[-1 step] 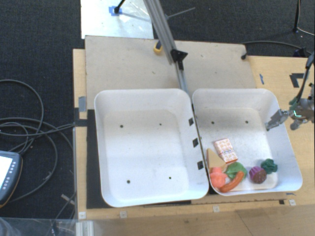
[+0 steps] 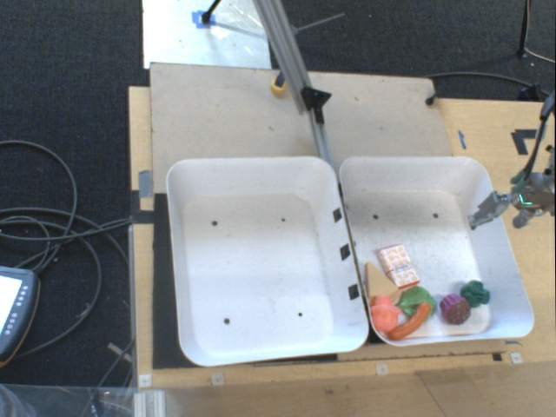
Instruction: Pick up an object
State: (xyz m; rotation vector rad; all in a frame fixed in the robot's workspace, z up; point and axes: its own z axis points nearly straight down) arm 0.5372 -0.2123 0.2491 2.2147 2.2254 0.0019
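Observation:
Several small toy foods lie in the front of the right bin [image 2: 434, 200]: a pink and white box [image 2: 398, 265], a beige wedge [image 2: 374, 279], an orange-red round piece [image 2: 382, 313], a red-orange sausage shape [image 2: 411, 321], a light green piece [image 2: 418, 299], a purple piece [image 2: 454, 308] and a dark green piece [image 2: 475, 293]. My gripper [image 2: 503, 215] hangs over the right bin's right rim, up and to the right of the pile. Its fingers are spread, with nothing between them.
The left bin [image 2: 252, 259] sits beside the right one, their rims meeting at a divider with black marks [image 2: 345, 252]. A slanted metal pole [image 2: 291, 50] crosses the back of the bench. Cables and a pendant [image 2: 13, 307] lie on the floor at the left.

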